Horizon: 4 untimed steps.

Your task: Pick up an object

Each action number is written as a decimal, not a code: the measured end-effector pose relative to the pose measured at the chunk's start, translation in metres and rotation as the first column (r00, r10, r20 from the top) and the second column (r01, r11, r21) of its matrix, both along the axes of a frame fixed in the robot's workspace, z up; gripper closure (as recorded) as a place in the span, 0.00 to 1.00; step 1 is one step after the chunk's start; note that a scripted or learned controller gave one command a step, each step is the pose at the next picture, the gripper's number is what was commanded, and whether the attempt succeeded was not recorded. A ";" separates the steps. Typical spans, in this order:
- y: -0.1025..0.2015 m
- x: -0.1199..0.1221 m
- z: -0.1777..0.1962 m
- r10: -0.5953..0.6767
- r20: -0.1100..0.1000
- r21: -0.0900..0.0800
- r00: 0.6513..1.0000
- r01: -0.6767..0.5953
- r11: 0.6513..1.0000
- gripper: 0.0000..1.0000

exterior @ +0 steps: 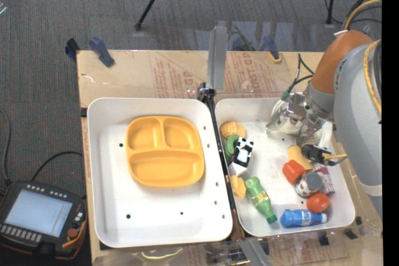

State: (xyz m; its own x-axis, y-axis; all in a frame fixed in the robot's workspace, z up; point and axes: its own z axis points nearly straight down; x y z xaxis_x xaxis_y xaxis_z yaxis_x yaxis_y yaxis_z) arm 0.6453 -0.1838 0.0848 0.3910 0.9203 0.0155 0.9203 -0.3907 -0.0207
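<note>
My gripper [293,123] hangs low over the back right part of the right bin [265,112], below the grey arm with its orange band. Several toys lie in that bin. A black-and-white cow toy [243,154] rests by the left wall beside a green ring [231,145] and a yellow-orange piece [231,129]. A green bottle [260,198] lies near the front, with a blue bottle [302,218] at the front right. An orange-red block [292,171], a can [312,183] and a red ball [318,202] cluster just in front of the gripper.
The left bin [106,196] holds a yellow divided plate [165,151]. A small yellow piece [237,186] lies by the right bin's left wall. A metal post [216,65] rises behind the divide between the bins. A teach pendant [40,216] sits at the lower left.
</note>
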 end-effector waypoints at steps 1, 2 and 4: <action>0.000 -0.057 0.001 0.008 0.004 -0.006 1.000 -0.008 1.000 0.00; 0.038 -0.140 -0.002 -0.087 0.002 -0.019 0.996 0.087 0.996 0.00; 0.036 -0.142 0.005 -0.089 -0.007 -0.016 0.996 0.089 0.996 0.00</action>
State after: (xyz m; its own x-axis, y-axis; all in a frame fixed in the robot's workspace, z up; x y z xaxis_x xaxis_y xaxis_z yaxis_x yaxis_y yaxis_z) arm 0.5035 -0.1477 0.0894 0.4712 0.8820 -0.0019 0.8818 -0.4711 -0.0208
